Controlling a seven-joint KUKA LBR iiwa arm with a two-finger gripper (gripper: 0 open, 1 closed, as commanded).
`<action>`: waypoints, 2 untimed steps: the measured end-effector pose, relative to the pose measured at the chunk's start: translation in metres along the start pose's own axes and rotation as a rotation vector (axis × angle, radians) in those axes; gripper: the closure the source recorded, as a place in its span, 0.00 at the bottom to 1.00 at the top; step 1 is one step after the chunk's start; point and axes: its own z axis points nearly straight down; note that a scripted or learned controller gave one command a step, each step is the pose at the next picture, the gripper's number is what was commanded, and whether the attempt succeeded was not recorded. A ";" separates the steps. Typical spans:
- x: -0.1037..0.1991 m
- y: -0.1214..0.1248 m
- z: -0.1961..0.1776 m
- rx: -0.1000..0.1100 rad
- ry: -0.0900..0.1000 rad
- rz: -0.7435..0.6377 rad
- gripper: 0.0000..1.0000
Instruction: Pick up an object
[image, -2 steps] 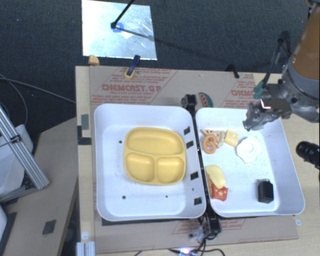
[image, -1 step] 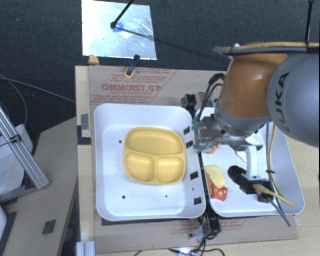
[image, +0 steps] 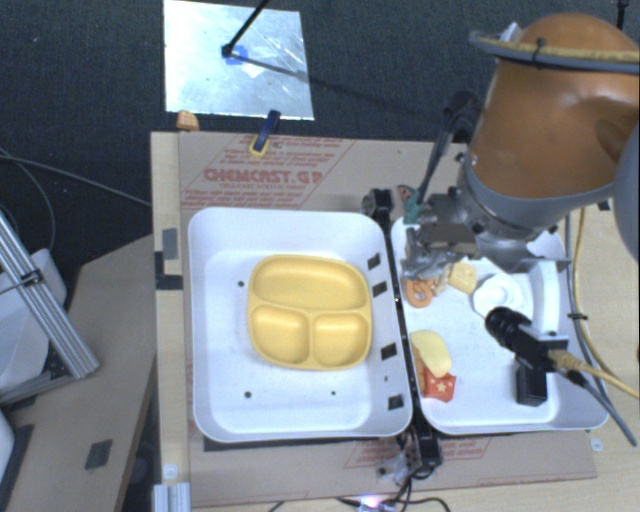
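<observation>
My gripper (image: 428, 262) hangs low over the upper left part of the right bin (image: 570, 415), under the big orange band of the arm. Right below its tip lies a small orange ring-shaped piece (image: 420, 293). A pale yellow chunk (image: 462, 277) lies just to the right of the tip, and a white round piece (image: 496, 297) sits further right. Nearer the front of that bin are a pale yellow wedge (image: 432, 350) and a small red piece (image: 440, 386) touching it.
The left bin (image: 215, 400) holds a yellow divided plate (image: 308, 310). The two bins meet at a divider (image: 395, 330) with black clips. A cardboard sheet (image: 270, 170) lies behind the bins, with a small blue and yellow item (image: 265, 133) on it.
</observation>
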 end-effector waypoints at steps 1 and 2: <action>-0.041 0.001 -0.095 -0.001 -0.003 0.010 1.00; -0.103 0.012 0.061 0.024 -0.007 0.015 1.00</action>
